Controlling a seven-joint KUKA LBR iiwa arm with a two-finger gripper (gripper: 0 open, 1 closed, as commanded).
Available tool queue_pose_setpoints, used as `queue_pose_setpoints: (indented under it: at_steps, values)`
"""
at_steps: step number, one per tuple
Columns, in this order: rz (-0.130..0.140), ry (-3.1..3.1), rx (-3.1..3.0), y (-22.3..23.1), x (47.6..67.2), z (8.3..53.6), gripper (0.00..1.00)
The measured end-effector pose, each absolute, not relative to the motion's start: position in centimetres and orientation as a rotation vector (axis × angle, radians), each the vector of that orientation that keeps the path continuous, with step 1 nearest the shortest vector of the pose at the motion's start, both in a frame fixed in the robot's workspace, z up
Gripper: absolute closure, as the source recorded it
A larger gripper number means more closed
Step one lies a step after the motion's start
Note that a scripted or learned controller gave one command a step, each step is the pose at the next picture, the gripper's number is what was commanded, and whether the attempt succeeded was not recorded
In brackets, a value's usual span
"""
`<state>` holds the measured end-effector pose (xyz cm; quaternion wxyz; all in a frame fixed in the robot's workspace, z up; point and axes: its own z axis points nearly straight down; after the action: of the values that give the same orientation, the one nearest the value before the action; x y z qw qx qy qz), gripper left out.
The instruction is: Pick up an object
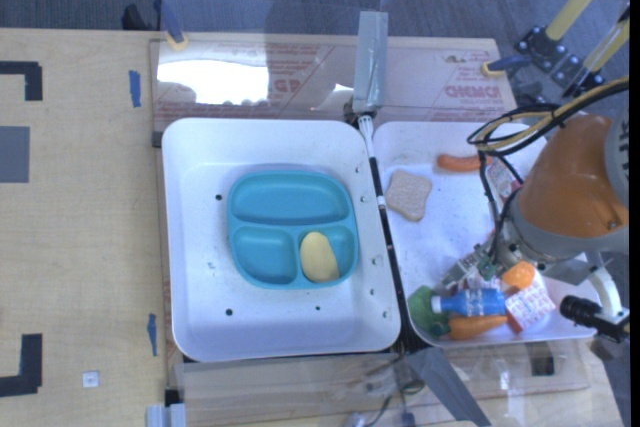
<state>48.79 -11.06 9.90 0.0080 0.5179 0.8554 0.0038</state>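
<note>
Orange-banded wrist low over the right bin (455, 215), claw (480, 267) touching or just above the near-edge pile. Blue bottle (468, 303) and orange stick (478, 323) immediately near-side of it, long axes left-right. Claw opening: cannot tell.

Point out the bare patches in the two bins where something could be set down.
In the left bin, the white floor around the blue tray is bare, widest along the near edge. The tray's long top compartment is free; a yellow object fills the lower right one. In the right bin, bare floor lies between the bread slice and the near-corner clutter, where the arm crowds.
</note>
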Motion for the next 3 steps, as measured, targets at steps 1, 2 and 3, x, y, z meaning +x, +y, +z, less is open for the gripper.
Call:
queue_pose_setpoints:
  at_steps: [1, 2, 3]
  values:
    - [0.005, 2.453, 1.957, -6.3, 48.1, 22.2, 1.00]
    - [0.000, 2.469, 1.934, -15.6, 48.0, 25.2, 1.00]
    - [0.000, 2.560, 1.823, -13.7, 48.0, 22.9, 1.00]
